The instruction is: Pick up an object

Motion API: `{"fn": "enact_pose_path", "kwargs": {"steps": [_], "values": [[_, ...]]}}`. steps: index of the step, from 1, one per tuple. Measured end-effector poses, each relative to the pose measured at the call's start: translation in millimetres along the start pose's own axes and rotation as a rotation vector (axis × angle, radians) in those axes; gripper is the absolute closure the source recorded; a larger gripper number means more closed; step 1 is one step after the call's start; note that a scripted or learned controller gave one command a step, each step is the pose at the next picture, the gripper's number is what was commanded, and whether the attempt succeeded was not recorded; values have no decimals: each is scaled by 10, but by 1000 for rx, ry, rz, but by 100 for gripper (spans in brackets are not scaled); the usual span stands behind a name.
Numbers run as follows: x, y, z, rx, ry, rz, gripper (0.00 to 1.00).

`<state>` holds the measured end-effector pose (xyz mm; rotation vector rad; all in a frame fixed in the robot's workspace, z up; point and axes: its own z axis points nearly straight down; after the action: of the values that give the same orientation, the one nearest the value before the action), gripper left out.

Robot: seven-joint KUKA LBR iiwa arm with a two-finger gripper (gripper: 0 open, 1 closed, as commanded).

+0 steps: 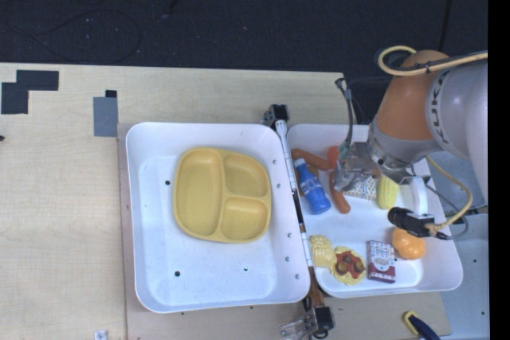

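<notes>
Two white bins sit side by side on the bench. We note the left bin (pixel 151 267) first: it holds a yellow divided plate (pixel 221 194), lying flat near its middle. Moving right, the right bin (pixel 446 279) carries the clutter. A blue bottle (pixel 311 187) lies just inside its left wall, an orange hot dog (pixel 312 158) beside it at the far side. Nearer us lie a yellow corn piece (pixel 322 251), a small pizza slice (pixel 348 264) and a red carton (pixel 382 261). We see the gripper (pixel 348 171) down among the toys, over a sausage (pixel 340 201); whether its fingers are parted or closed we cannot tell. Farther right sit another corn cob (pixel 387 192) and an orange fruit (pixel 409 244).
</notes>
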<state>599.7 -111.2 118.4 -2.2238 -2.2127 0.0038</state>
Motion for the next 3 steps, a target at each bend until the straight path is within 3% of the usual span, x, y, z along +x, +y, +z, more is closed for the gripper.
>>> {"fn": "enact_pose_path", "kwargs": {"steps": [1, 2, 3], "values": [[0, -2, 5, 1, 0, 0, 0], [-7, -5, -89, 3, 1, 4, 100], [-6, -5, -89, 3, 1, 5, 0]]}}
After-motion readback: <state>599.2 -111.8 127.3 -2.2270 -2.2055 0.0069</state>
